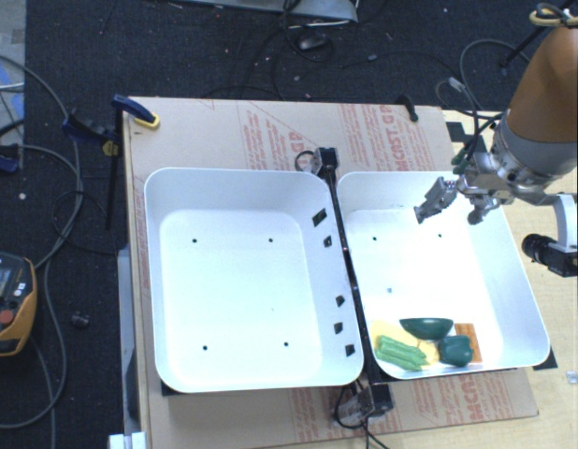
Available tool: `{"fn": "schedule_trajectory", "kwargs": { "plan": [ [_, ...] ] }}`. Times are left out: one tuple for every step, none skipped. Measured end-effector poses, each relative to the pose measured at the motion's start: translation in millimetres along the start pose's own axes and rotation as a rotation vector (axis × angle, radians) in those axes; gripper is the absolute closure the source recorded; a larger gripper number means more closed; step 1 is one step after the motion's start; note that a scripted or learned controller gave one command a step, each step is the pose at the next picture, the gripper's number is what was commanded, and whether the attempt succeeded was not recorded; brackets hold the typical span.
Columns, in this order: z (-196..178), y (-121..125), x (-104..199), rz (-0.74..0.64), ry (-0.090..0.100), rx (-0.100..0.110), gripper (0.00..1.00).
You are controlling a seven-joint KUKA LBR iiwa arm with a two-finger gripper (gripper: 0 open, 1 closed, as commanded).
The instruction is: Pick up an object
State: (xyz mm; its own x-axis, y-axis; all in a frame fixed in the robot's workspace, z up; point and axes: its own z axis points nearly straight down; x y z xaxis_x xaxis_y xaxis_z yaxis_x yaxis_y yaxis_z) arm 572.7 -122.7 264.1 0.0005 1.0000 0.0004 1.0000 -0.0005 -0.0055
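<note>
Gripper (455,203) seen spread open, nothing held, above right bin (513,251) far rim. Toys (427,340) clustered at near rim; crowding judged likely to spoil grasp.

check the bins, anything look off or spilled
Nothing spilled or damaged. The objects, a dark green bowl, a green ridged piece and a teal lump, sit bunched in the right bin's near corner.

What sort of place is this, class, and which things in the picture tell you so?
Probably a robotics lab or test bench: a robot arm reaches over two white bins, which sit on a cardboard-covered bench, and loose cables trail across the dark floor.
</note>
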Motion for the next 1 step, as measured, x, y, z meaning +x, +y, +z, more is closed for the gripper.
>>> {"fn": "schedule_trajectory", "kwargs": {
  "plan": [
    [-2.7, 0.9, 0.1, -0.001, 0.0, -0.005, 0.0]
  ]
}}
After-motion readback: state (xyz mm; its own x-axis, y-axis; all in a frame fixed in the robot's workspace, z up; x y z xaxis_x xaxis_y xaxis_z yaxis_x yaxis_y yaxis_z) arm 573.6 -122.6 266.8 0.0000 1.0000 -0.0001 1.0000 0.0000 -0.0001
